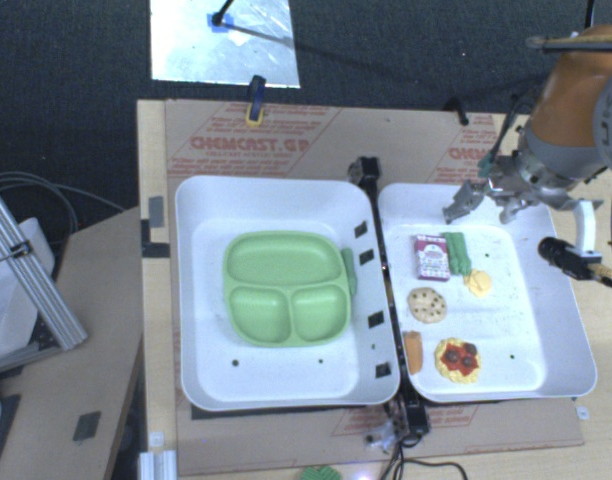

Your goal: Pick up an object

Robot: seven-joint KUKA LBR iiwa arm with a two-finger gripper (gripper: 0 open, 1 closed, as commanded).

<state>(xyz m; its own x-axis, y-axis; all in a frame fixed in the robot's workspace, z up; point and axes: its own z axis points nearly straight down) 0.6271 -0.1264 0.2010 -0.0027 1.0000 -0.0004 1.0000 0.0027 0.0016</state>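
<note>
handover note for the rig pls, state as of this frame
Gripper: above the right bin's far edge, jaws apart, holding nothing.
Right bin: red packet, green piece beside it, yellow piece, cookie, mini pizza, orange piece.
Left bin: green divided tray.
Done: nothing picked yet.
Left: descend, grasp one item, lift.
</note>
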